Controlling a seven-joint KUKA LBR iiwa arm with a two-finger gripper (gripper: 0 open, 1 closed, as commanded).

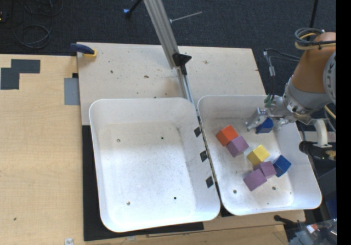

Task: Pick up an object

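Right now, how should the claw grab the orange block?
Probably from straight above, closing on the two sides of the orange block that face open bin floor. Its top is flat and bare, but a purple block leans against its lower-right side, so a finger likely won't fit there. The claw sits nearby, up and to the right.

Two bins sit side by side on the bench point(137, 68), with blocks point(258, 156) clustered in the right bin point(307, 197), left bin point(109, 183) beside it
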